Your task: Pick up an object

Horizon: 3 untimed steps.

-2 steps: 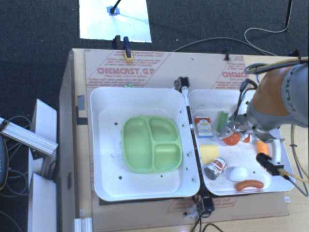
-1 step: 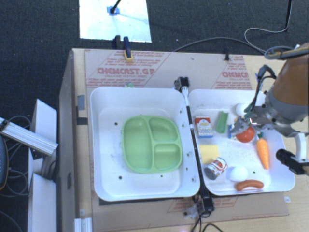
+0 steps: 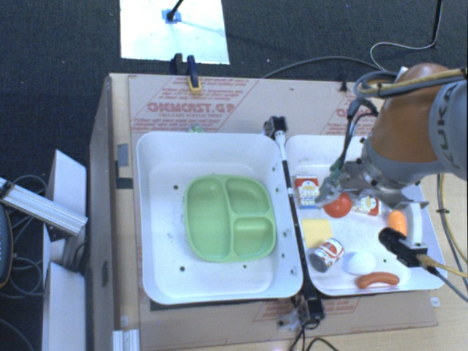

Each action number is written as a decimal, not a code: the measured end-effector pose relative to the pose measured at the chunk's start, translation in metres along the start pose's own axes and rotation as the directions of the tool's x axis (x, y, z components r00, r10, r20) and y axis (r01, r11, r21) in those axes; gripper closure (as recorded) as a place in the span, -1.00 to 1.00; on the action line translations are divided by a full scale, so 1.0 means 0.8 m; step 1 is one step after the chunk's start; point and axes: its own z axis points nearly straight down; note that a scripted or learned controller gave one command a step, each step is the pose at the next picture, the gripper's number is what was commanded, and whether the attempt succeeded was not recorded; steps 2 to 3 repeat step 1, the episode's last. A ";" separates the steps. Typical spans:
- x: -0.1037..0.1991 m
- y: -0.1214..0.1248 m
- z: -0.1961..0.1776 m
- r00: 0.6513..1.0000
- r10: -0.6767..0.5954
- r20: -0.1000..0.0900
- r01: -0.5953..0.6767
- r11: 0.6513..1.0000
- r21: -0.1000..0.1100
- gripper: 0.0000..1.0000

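Presently, step: approach; gripper (image 3: 335, 190) low in right bin (image 3: 428, 287), at tomato (image 3: 338, 208).
Fingers: state cannot be told.
Next: close on tomato, lift straight.
Left bin (image 3: 157, 159): green tray (image 3: 229, 217).

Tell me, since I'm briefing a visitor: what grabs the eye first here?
The green divided plate lies alone in the left bin. The grey and orange arm hangs over the right bin, above a red tomato, a white egg and a sausage.
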 end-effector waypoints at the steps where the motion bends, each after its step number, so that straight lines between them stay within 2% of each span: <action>1: 0.092 -0.004 -0.014 1.000 0.000 0.000 0.000 1.000 0.000 1.00; 3: 0.092 -0.004 -0.014 1.000 0.000 0.000 0.000 1.000 0.000 1.00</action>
